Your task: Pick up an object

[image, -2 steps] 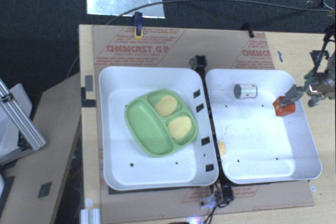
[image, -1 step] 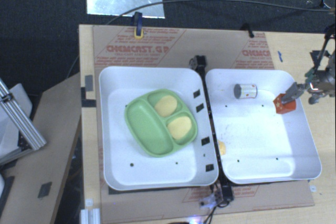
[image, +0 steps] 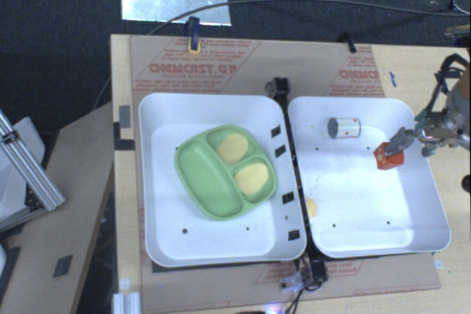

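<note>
Gripper (image: 399, 145) at the right edge of the frame sits low over the right bin (image: 368, 232), its fingers closed on a small orange-red block (image: 388, 157) — the block is pinched at their tips, near the bin's right wall. Left of it, toward the upper part of that bin, lies a grey cylinder (image: 344, 128). A green divided plate (image: 202, 180) occupies the left bin (image: 169, 239) — two yellow pieces rest in its compartments.

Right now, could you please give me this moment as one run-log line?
gripper: over right bin, at red block | grasp: unclear | cylinder: in right bin | green tray: left bin
</note>
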You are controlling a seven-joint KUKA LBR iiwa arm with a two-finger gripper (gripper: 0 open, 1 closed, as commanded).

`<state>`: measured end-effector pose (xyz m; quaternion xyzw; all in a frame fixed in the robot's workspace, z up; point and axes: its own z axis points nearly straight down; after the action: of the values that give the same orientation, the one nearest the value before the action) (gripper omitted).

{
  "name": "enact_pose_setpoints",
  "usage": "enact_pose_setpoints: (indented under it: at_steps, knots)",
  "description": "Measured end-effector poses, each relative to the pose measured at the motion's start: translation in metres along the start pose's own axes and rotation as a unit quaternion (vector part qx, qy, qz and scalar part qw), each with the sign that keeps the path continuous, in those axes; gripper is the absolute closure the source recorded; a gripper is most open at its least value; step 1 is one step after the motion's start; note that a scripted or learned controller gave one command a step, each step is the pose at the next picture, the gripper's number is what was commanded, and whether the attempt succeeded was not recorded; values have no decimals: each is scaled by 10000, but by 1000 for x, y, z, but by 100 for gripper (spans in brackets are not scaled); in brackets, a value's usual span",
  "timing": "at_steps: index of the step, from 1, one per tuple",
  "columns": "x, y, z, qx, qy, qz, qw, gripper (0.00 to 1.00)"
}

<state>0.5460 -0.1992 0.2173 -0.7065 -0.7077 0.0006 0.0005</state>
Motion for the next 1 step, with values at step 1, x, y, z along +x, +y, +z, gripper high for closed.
enact_pose_setpoints:
  at_steps: [1]
  knots:
    - [0, 0, 63, 4, 3, 2, 10000, 0]
